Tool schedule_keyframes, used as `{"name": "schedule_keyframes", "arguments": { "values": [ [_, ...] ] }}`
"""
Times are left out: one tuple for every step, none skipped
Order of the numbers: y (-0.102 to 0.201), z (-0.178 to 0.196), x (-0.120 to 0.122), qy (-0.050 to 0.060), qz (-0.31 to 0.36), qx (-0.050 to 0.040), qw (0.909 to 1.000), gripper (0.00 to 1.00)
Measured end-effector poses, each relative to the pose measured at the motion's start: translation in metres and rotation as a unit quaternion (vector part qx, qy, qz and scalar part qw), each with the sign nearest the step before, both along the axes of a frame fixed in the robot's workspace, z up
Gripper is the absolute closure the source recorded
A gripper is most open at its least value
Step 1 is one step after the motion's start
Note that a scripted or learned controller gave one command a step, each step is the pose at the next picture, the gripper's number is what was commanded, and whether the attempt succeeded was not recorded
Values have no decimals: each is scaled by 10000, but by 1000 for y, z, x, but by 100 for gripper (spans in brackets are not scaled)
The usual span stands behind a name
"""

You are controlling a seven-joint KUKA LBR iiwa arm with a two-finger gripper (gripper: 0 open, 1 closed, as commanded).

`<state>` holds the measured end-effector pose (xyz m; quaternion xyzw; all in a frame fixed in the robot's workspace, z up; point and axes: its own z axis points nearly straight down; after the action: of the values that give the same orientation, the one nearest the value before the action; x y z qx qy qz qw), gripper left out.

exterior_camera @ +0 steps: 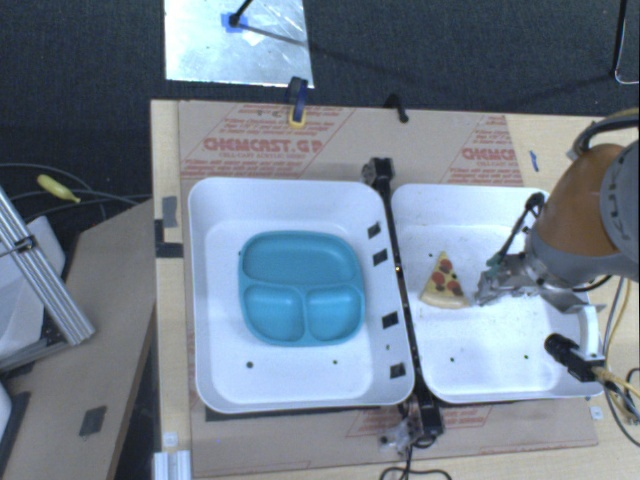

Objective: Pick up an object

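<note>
A toy pizza slice (443,281), yellow with red spots, lies in the right bin (470,373) near its left side. My gripper (490,286) hovers low just to the right of the slice, close to its edge. Nothing can be seen between the fingers, and the wrist hides how they stand. The arm reaches in from the right with its orange band above the bin.
A blue divided plate (300,286) lies in the middle of the left bin (215,368). A black divider with clips (390,278) runs between the two bins. The bench edge and cardboard surround both bins.
</note>
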<state>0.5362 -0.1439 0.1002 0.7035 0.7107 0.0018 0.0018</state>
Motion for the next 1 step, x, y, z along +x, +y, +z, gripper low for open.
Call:
{"name": "schedule_keyframes", "arguments": {
  "values": [
    [-67,-16,-52,32,-79,-7,10000,100]
  ]
}}
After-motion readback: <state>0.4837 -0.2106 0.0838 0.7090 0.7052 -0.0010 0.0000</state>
